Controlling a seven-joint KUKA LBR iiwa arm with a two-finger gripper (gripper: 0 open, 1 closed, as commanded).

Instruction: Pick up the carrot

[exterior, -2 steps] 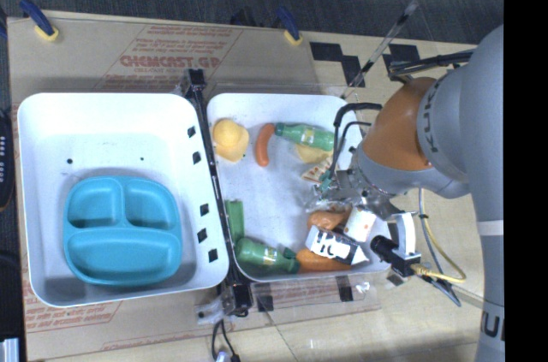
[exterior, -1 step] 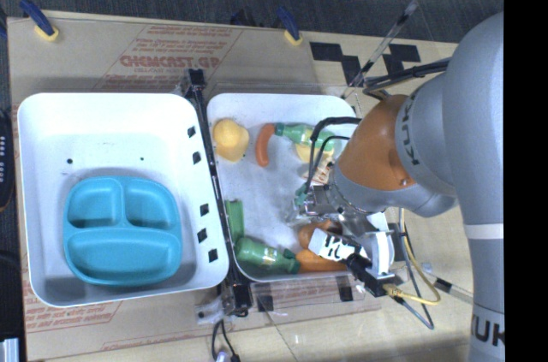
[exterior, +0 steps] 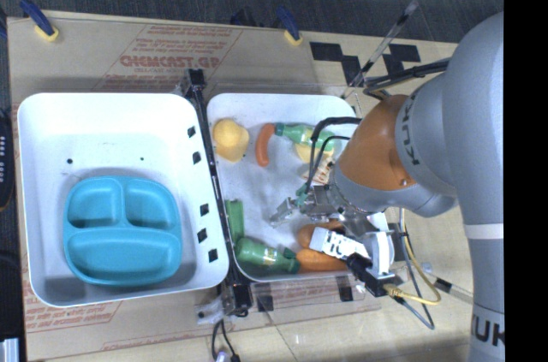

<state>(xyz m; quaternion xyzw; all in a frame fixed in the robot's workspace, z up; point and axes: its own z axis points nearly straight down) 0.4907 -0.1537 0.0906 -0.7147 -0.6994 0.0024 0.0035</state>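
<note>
The carrot (exterior: 324,261) is orange with a green leafy end (exterior: 262,254) and lies flat along the near wall of the right bin (exterior: 257,108). My gripper (exterior: 289,210) reaches in from the right and hangs low over the bin's middle, just above and left of the carrot. Nothing shows in its grasp. The grey and orange wrist (exterior: 377,155) covers the bin's right part and the carrot's right end.
In the right bin lie a yellow lemon (exterior: 229,138), a small orange piece (exterior: 263,145), a green bottle (exterior: 300,133) and a green strip (exterior: 235,218) by the left wall. The left bin (exterior: 51,121) holds a blue divided tray (exterior: 125,230).
</note>
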